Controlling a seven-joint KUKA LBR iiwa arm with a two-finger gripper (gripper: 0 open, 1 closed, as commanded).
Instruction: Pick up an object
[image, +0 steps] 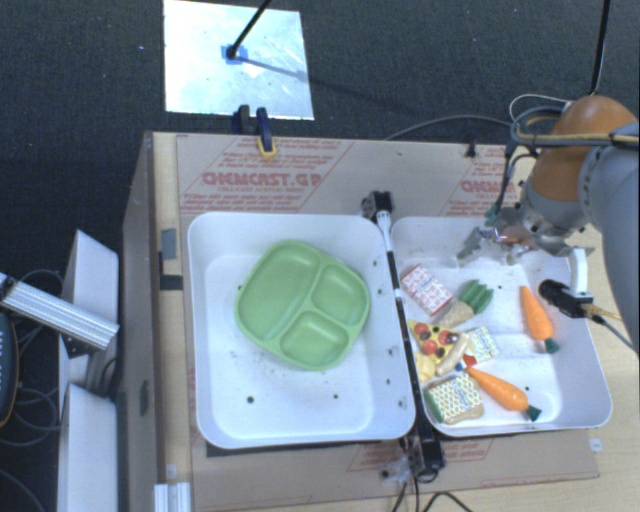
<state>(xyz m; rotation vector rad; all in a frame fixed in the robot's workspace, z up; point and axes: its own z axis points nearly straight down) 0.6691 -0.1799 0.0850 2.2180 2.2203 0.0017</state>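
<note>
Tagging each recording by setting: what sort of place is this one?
Most likely a robotics lab bench for pick-up trials. A grey arm reaches over two white bins on a protective board; toy carrots and a green divided plate serve as test objects.

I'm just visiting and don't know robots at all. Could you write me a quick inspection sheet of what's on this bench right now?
Surface: bench covered with printed brown board, bearing a left bin and a right bin side by side.
Job's things: in the right bin, two toy carrots, a pizza slice, a red-checked packet, a green-tipped vegetable piece and a checked waffle-like square.
Clutter: green divided plate in the left bin.
Grippers: hand over the right bin's back edge, holding nothing visible.
Cables: bundled on the arm; more below the bench's front edge.
Surroundings: dark carpet, a shiny sheet.
</note>
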